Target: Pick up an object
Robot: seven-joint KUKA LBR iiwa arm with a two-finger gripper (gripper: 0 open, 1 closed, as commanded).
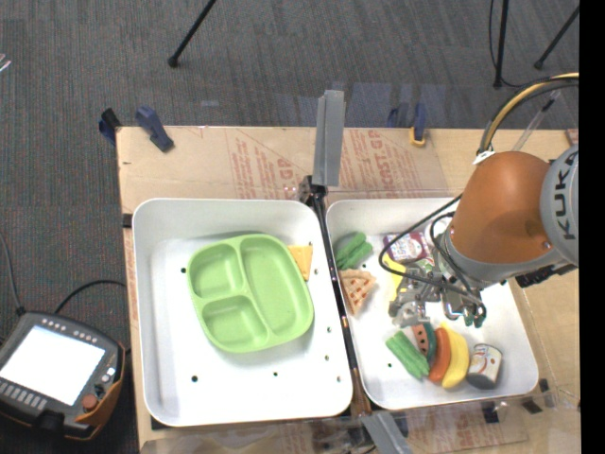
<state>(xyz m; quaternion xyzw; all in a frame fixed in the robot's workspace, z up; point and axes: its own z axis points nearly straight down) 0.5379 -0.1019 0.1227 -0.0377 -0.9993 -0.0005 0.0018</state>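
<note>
We see the gripper [423, 312] low in the right bin [518, 324], but we cannot tell how it is set, and nothing we can make out sits in it. Taking that bin as our landmark: just below the gripper, near the bin's front edge, lies a cluster of toy food, a green bean pod [406, 354], an orange piece [439, 353], a yellow banana [457, 357] and a small grey-and-white item [484, 366] at the cluster's right end. Toward the bin's left wall we find a waffle slice [357, 288], with a green pepper [354, 250] behind it. A purple-and-white packet [407, 248] lies near the bin's back. Across the left wall, in the left bin [161, 310], rests a green divided plate [251, 292] with a yellow wedge [302, 257] touching its right rim
</note>
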